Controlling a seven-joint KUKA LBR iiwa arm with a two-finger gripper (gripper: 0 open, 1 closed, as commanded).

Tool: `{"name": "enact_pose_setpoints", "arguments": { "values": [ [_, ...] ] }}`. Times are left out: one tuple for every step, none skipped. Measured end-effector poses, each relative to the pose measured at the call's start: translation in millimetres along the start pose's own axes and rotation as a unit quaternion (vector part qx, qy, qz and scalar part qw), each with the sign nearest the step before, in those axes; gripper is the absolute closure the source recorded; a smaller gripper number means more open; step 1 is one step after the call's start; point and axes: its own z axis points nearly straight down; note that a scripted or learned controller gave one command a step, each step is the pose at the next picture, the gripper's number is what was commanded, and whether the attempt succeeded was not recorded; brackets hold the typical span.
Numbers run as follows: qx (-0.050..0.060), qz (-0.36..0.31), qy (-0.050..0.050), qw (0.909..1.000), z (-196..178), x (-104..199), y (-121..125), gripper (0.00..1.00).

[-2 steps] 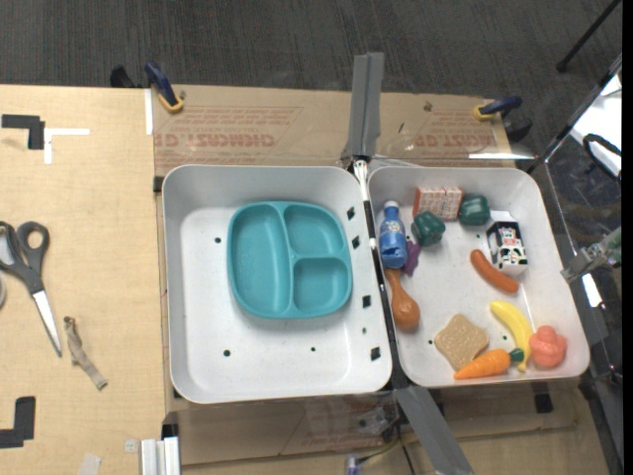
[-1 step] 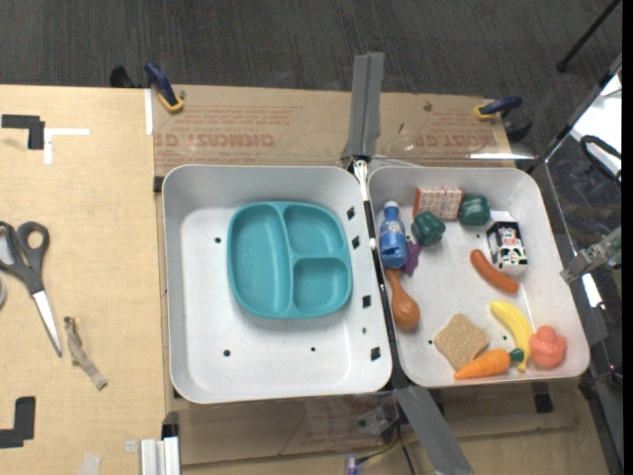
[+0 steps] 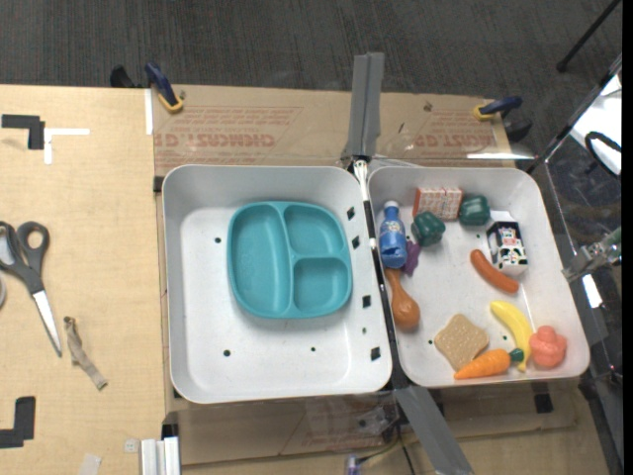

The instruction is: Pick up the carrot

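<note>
Bench (image 3: 79,265): pale wood-grain top, bordered at the rear by dark carpet-like flooring. Scissors (image 3: 35,275) with grey loop handles lay at the far left. Left bin (image 3: 183,295): shallow, white, smooth plastic with rounded corners, holding a teal divided tray (image 3: 290,259) of three compartments. Right bin (image 3: 559,255): same make, holding a blue bottle (image 3: 393,236), a brown drumstick-shaped piece (image 3: 402,303), a speckled bread slice (image 3: 462,339), a red sausage (image 3: 494,271) and a yellow banana (image 3: 512,322). Carrot (image 3: 484,365): orange, tapered, lying near the right bin's front edge, just beside the bread slice; long axis roughly left-right, slightly tilted, narrow tip toward the left, green top toward the right. Claw: state could not be told.
</note>
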Motion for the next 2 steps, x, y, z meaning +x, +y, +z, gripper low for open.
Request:
{"name": "enact_pose_setpoints", "arguments": {
  "values": [
    [-0.001, -0.008, -0.001, 1.0, 5.7, -4.5, 14.1, 1.0],
    [-0.001, -0.038, -0.001, 0.9993, 11.8, -13.4, 44.1, 1.0]
  ]
}}
